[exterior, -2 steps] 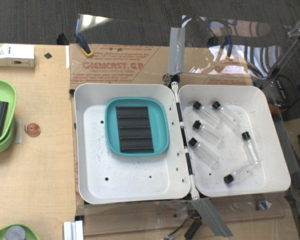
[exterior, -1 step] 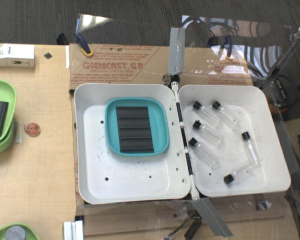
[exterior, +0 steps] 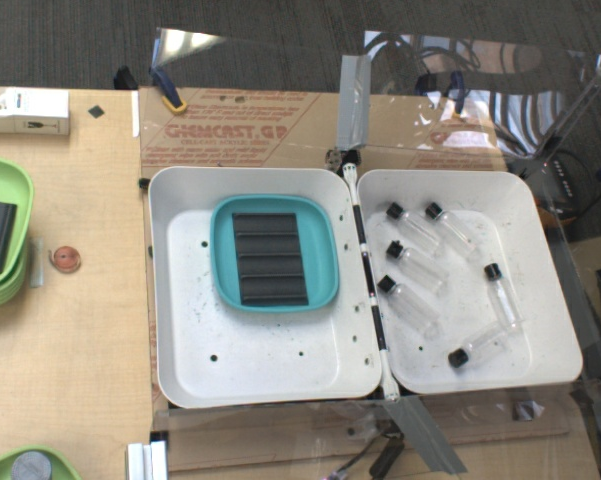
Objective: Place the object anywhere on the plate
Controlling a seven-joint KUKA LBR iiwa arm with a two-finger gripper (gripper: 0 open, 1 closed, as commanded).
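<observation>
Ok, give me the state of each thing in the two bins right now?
Teal plate: flat in the left bin, dark ribbed insert on it, no vial on it.
Vials: six clear ones with black caps, all lying on their sides, loose in the right bin.
Vial nearest the plate: on its side near the divider.

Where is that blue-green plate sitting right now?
The teal plate lies in the left white bin, toward its upper middle, with a dark ribbed insert on it. The clear vials with black caps lie in the right bin.
</observation>
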